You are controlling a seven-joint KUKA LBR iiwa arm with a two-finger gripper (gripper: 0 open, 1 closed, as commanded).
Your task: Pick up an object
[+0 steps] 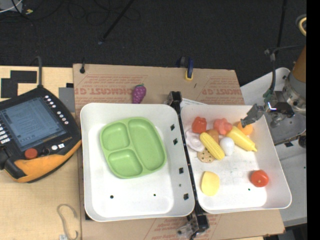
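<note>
Right bin: corn cob (pixel 211 145) lying diagonally

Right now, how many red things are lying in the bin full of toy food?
2. One red piece lies at the back of the right bin, by the pile; a red tomato sits alone near the front. The pile could hide more.

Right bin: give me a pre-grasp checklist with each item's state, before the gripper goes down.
1. Objects present in right bin: ok.
2. Gripper over that bin's far edge: ok.
3. Finger state: cannot tell.
4. Nothing held yet: cannot tell.
5. Isolated target: red tomato lies apart, ok.
6. Cluster clearance: corn cob and yellow banana crowd neighbours, not ok.
</note>
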